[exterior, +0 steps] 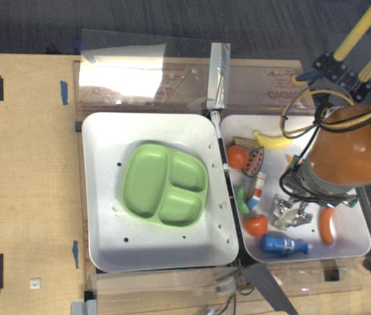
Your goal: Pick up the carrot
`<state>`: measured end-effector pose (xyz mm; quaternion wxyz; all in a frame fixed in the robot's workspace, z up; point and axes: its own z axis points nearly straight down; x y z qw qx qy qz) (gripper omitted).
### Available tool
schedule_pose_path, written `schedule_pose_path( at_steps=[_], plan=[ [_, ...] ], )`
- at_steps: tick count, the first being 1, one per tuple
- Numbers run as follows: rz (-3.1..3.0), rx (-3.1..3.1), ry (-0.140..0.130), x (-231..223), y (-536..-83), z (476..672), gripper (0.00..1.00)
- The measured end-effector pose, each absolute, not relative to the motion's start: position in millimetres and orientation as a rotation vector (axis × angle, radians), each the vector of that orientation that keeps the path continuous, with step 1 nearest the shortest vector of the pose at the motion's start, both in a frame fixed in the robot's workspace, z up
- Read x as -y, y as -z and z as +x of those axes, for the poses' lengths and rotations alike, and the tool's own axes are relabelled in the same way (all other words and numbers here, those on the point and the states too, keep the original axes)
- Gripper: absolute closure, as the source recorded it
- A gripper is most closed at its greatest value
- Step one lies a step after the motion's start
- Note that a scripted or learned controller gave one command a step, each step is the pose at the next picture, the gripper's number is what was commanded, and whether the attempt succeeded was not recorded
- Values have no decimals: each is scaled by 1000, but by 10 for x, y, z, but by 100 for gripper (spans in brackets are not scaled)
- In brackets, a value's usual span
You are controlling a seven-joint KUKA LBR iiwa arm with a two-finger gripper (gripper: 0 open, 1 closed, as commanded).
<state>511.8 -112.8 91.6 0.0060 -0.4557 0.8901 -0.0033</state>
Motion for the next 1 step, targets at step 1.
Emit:
schedule_pose_path(
  at_steps=[1],
  plan=[
    [-1423,-2789,14,1157,-910,5113,0]
  ],
)
